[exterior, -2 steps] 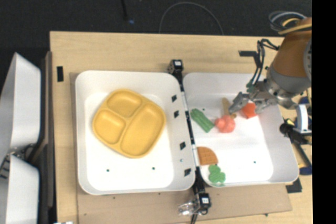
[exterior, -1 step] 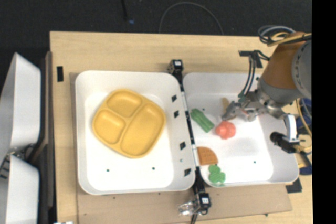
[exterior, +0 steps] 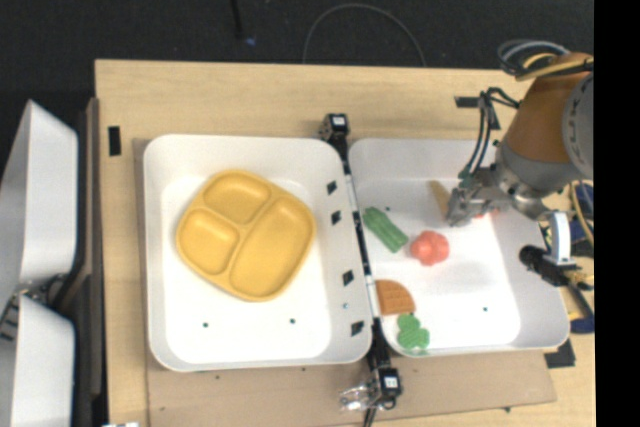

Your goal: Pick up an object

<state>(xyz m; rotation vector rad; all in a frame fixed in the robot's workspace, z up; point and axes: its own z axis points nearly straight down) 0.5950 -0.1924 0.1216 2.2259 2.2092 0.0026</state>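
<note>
1. Two shallow white bins sit side by side on the bench in the camera view: the left bin point(exterior: 160, 315) carries a yellow divided plate point(exterior: 246, 234) near its centre, and the right bin point(exterior: 520, 320) carries the loose pieces.
2. In the right bin, a green cylinder point(exterior: 384, 228) lies near the left wall, a red ball point(exterior: 431, 248) sits about the middle, and an orange-brown piece point(exterior: 394, 296) and a green leafy piece point(exterior: 411, 334) crowd the near left corner.
3. The gripper point(exterior: 466, 205) hangs low over the bin's far half, just beyond the red ball; a small tan object point(exterior: 439, 191) lies just beside it.
4. Whether the gripper is open, closed or gripping anything, I cannot tell.
5. Judged from this, nothing is visibly lifted; every piece appears to rest on the bin floor, so the pick itself seems left to do.
</note>
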